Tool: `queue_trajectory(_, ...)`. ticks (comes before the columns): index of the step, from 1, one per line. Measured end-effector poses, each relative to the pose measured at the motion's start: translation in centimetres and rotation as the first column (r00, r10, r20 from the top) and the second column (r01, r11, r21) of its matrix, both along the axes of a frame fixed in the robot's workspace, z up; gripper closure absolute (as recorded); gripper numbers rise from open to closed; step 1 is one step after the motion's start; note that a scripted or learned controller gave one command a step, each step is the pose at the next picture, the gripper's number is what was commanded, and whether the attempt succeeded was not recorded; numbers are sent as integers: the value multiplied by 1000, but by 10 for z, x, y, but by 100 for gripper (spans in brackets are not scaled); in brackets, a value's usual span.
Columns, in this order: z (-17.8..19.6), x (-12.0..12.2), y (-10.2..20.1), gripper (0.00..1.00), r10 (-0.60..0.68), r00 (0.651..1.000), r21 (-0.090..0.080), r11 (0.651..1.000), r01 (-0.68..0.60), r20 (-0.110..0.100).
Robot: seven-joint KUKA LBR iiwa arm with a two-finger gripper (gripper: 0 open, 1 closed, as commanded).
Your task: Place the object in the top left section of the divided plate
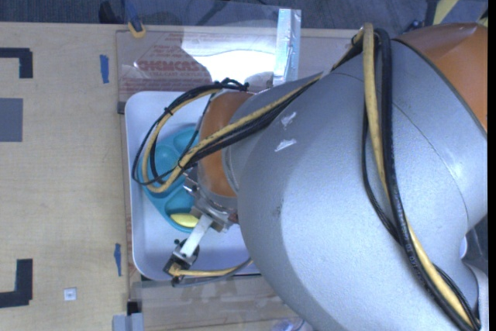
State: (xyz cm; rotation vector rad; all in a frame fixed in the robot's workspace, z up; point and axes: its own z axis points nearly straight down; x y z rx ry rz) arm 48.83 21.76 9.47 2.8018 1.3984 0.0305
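Arm: most of the camera view is taken up by the grey arm point(349, 190), which lies nearest the lens and is slanted in from the right across the bench point(54, 190); an orange band is seen at the top right and another above the wrist.

Bench: pale wood is seen on the left, marked with black squares and strips of blue tape.

Bin: one shallow white bin point(143, 244) is seen below the wrist, its left wall and near corner bare; the rest is covered by the arm.

Cables: yellow and black cables point(159, 143) are looped out from the wrist over the bin. A snag on the plate rim could be caused by that slack as the wrist is turned.

Divided plate: a teal plate point(174, 151) is partly seen in the bin, under the loop. Its dividers are hidden, so the top left section cannot be picked out, and a drop into the wrong compartment is the plain risk.

Object: a small yellow object point(184, 219) is seen at the plate's near edge, just beside the wrist. It appears to rest on the plate, though this cannot be confirmed.

Gripper: the gripper point(203, 207) is masked by the wrist, so its state cannot be told. If nothing is held, the object might be nudged aside.
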Motion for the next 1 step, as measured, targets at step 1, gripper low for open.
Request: queue_trajectory(1,0,2,-14,100,352,936,-21,936,-352,-10)
